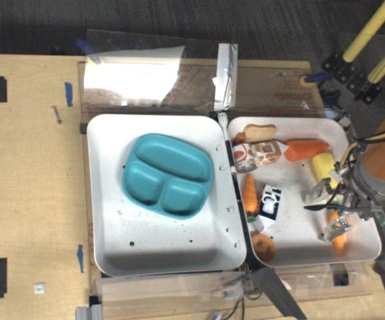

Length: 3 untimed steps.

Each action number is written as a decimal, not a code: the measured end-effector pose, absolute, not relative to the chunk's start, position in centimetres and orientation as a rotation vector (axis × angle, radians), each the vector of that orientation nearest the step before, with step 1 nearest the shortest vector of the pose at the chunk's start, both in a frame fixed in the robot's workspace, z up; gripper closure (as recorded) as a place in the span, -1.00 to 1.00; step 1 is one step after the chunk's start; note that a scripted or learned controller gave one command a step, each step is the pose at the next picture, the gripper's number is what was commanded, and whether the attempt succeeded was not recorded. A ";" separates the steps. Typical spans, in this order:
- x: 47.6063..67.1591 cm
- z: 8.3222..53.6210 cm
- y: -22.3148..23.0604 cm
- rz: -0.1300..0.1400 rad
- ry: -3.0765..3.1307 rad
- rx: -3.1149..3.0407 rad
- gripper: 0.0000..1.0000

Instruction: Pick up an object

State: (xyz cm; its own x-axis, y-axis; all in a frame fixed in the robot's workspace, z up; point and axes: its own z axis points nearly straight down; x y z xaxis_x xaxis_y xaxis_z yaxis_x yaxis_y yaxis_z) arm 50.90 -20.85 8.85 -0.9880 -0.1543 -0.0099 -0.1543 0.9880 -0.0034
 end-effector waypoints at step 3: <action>53.7 24.3 -22.3 -0.002 3.120 -0.303 -1.00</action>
